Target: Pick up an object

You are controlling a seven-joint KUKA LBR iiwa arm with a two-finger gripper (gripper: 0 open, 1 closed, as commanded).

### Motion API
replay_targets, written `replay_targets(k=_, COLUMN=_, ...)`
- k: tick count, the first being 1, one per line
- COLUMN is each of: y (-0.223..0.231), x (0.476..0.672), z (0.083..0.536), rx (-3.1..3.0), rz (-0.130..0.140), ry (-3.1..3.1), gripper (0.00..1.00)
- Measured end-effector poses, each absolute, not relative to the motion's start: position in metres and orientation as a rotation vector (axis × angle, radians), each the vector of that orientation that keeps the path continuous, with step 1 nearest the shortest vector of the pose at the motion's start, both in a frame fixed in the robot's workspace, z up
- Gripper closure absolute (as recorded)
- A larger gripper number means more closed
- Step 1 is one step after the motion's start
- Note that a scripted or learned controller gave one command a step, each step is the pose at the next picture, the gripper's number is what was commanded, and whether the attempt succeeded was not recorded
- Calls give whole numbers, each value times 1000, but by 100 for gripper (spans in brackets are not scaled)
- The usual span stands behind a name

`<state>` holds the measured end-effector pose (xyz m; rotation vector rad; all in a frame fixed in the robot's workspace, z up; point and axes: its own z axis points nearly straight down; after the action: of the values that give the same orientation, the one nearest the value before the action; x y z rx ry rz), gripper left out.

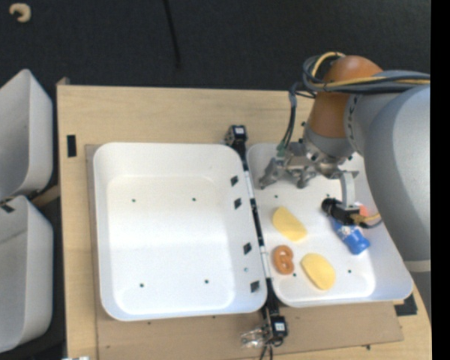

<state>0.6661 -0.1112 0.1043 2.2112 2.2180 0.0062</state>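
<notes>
The hand (291, 172) is hovering spread open and holding nothing, so the pick is not yet done; the nearest yellow piece (290, 223) is lying just below it.

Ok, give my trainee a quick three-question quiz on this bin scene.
1. True or false: the yellow pieces lie in the left bin.
2. Which thing lies nearest the divider between the bins? A) blue item B) pretzel C) gripper
3. Fill in: the arm hangs over the ___ bin's far end.

Key: 1 false, they lie in the right bin; 2 B; 3 right.
</notes>
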Motion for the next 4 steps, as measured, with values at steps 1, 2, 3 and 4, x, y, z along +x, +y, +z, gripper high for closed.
replay_targets(k=1, y=-196, x=642, z=105, rx=2216, rz=5, ry=2207, gripper=0)
replay_targets(k=2, y=-201, x=692, z=103, rx=2216, rz=-2, ry=2223, gripper=0)
replay_targets(k=3, y=-161, x=692, z=105, rx=2212, rz=-1, ry=2218, gripper=0)
replay_targets(k=4, y=-205, x=652, z=105, rx=2214, rz=7, ry=2210, gripper=0)
